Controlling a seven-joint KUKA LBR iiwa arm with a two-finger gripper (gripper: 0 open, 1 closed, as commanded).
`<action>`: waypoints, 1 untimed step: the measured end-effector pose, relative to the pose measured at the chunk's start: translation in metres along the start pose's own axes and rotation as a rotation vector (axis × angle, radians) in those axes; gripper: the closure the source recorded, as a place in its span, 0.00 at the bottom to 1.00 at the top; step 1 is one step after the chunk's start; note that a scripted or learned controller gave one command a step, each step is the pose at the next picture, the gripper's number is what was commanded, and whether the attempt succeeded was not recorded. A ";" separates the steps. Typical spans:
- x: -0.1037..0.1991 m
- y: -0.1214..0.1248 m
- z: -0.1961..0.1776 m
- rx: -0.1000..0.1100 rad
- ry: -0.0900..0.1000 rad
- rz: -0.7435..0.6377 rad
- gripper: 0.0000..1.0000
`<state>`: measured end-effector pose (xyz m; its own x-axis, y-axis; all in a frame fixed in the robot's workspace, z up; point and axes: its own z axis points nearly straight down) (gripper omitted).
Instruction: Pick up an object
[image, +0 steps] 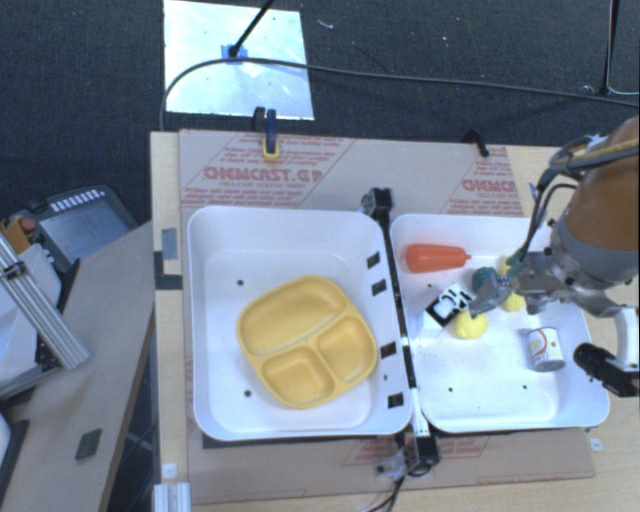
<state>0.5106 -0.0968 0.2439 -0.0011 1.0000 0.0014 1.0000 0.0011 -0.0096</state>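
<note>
Left bin (215, 330) holds a yellow divided tray (305, 340), well left of the jaws, across the black divider (395, 320). Right bin (500, 400) is where the arm (600, 215) works. An orange carrot-shaped toy (437, 257) lies up and left of the jaws, apart from them. A small black-and-white block (448, 303) sits just left and a little below. A yellow rounded toy (471, 325) lies directly below the jaws (492, 290), touching or nearly so; a second yellowish bit (512, 301) shows just right of them. Something teal (484, 276) sits at the jaw tips, possibly a toy, possibly part of the tool; the view is too small to say. Cannot tell whether the jaws stand open or closed, and nothing is plainly between them. A small white can (543, 349) lies below and right, apart. Judgement: the yellow toy is the likely target, being nearest. It looks light, smooth and rounded, probably slippery plastic or rubber, likely to squirt sideways under an off-centre pinch. Best hold is across its widest middle, coming straight down, clear of the block beside it.
</note>
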 end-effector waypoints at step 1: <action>0.000 0.002 -0.005 -0.012 -0.001 -0.002 0.00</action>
<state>0.5129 -0.0966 0.2493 -0.0033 1.0000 0.0000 1.0000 0.0033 0.0022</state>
